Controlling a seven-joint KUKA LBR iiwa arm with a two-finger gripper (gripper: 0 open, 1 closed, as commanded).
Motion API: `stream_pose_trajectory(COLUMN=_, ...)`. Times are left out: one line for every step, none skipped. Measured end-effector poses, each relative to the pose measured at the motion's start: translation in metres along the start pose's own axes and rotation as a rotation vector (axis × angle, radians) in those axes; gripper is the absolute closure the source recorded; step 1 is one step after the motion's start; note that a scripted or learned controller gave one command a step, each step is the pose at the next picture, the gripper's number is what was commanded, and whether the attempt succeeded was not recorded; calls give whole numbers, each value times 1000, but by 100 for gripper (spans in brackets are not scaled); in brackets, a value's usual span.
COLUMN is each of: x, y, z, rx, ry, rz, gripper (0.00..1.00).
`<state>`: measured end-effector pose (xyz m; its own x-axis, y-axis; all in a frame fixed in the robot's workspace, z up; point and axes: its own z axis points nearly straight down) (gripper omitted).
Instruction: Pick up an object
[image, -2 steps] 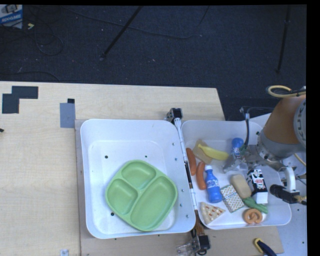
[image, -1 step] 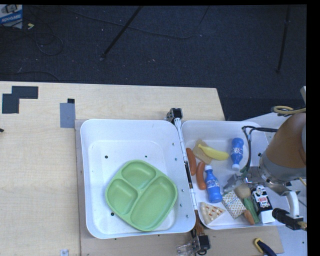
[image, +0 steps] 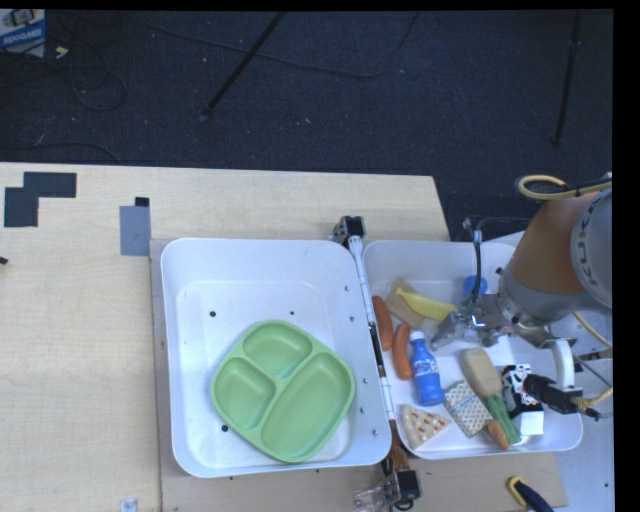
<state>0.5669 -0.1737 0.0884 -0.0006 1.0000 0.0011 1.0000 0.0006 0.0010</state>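
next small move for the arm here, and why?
Probably a short descent. The gripper hovers in the right bin beside the banana, above the blue bottle, with nothing visibly held. The banana looks nearest, so lowering onto it seems the likeliest pick.

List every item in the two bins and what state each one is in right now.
Green plate: flat, left bin.
Blue bottle: lying down, right bin.
Banana: lying near top.
Carrot: lying along divider.
Gripper: low over right bin, nothing seen held.
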Motion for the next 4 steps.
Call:
stream_pose_trajectory(x=-7, y=-85, z=0, rx=3, ry=1, rz=3, gripper=0)
stream_pose_trajectory(x=0, y=-33, z=0, rx=-1, ry=-1, rz=1, gripper=0)
stream_pose_trajectory(x=-21, y=-90, z=-1, rx=0, ry=0, rz=3, gripper=0)
stream_pose_trajectory(x=21, y=-51, z=-1, rx=-1, ry=0, rz=1, gripper=0)
